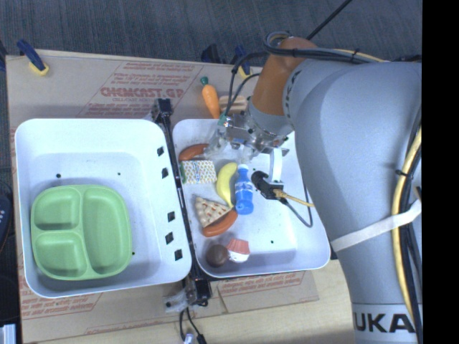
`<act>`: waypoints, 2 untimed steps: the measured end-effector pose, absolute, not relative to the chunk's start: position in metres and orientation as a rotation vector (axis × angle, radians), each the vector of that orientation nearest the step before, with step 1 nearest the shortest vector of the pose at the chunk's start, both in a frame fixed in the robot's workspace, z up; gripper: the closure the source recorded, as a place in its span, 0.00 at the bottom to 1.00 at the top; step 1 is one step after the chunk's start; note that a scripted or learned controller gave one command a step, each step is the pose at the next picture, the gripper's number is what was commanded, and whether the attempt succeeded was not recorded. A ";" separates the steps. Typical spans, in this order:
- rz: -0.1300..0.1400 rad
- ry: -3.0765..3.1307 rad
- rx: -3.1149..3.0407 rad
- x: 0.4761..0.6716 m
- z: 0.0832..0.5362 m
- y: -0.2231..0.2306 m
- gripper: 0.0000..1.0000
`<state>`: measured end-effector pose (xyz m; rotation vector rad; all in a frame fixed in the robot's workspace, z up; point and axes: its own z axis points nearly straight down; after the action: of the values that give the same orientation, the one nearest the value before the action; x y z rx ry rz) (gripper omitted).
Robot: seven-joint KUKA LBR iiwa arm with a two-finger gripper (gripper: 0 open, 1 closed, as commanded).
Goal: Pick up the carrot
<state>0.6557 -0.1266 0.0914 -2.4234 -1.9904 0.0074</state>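
A green three-compartment plastic plate [80,230] sits in the left white bin [93,138]. In the right white bin [301,246], a blue bottle [244,190] lies beside a yellow banana [226,181]. The gripper [233,136] hangs at that bin's far edge, claw state unclear. Beyond the rim, the orange carrot [210,100] lies on cardboard.

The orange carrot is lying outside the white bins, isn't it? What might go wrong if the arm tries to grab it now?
1. The orange carrot with the green tip lies on the cardboard beyond the right white bin, so a grab inside the bin would likely miss it.
2. The gripper hovers over the bin's top corner near a reddish sausage and yellow banana; it might close on one instead.
3. Crossing over, it may clip the bin's rim.
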 end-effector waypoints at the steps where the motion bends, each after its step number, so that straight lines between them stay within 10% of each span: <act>1: 0.003 -1.849 -2.538 0.657 0.193 -0.088 0.00; 2: 0.008 -1.670 -2.655 0.655 0.135 -0.174 0.00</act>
<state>0.6555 -0.1742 0.1349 -2.6553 -1.6699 0.0078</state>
